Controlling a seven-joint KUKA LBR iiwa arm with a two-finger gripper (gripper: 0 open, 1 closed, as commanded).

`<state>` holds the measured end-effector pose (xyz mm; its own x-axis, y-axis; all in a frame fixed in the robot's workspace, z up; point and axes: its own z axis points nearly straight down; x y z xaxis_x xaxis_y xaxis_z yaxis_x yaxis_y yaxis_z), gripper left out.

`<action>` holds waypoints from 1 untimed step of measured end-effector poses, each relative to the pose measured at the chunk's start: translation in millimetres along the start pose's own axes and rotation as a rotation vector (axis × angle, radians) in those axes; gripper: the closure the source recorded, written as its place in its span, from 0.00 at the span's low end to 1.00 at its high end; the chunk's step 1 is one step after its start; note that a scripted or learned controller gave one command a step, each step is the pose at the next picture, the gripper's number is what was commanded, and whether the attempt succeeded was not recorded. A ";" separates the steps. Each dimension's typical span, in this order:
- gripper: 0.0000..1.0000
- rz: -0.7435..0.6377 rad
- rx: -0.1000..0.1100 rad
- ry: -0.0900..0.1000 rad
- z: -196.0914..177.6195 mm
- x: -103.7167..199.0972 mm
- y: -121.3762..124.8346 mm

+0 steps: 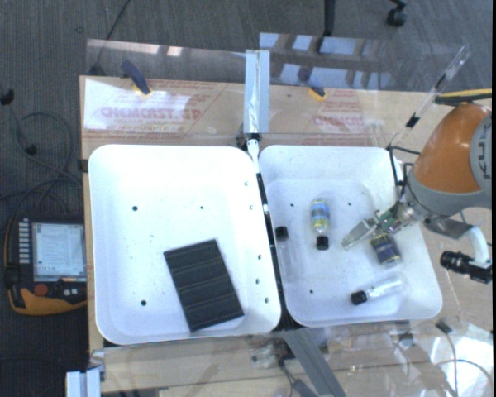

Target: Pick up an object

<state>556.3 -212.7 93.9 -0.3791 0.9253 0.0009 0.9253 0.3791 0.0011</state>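
Several small bottles [320,215] are seen lying in the right bin [347,160], the gripper [360,232] is poised just beside them, grip undeterminable, so descent onto one bottle is judged next

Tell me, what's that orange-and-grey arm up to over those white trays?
The arm is reaching from the right into the right bin, its gripper low among small bottles. It's meant to pick something up, but nothing is visibly held yet. A dark ridged block lies in the left bin.
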 end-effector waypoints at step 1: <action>1.00 0.000 -0.002 0.001 -8.8 0.7 0.9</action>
<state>556.9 -211.7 102.7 -0.3787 0.9255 0.0023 0.9255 0.3787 0.0030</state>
